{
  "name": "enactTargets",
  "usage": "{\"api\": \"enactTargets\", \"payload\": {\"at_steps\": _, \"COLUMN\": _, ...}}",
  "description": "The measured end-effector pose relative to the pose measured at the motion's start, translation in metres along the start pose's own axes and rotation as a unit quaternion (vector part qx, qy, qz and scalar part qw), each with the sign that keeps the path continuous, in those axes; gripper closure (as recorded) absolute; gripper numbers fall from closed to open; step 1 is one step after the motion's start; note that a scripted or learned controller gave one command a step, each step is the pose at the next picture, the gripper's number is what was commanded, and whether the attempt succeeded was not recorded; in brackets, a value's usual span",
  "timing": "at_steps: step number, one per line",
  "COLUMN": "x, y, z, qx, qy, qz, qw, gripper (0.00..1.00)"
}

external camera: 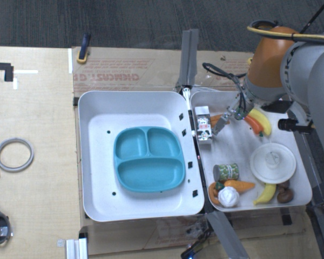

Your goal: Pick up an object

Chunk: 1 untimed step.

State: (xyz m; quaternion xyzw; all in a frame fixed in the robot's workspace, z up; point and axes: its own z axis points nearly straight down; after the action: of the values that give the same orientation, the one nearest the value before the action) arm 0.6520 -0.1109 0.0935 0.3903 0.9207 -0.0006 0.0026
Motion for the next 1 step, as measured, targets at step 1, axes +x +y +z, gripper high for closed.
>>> {"api": "enactTargets", "payload": {"at_steps": 1, "x": -0.0009, "y": 0.0011, "z": -0.0107, "qx": -0.001, "qy": -0.003, "qz": -0.001, "qw": 1.0000, "gripper": 1.00}}
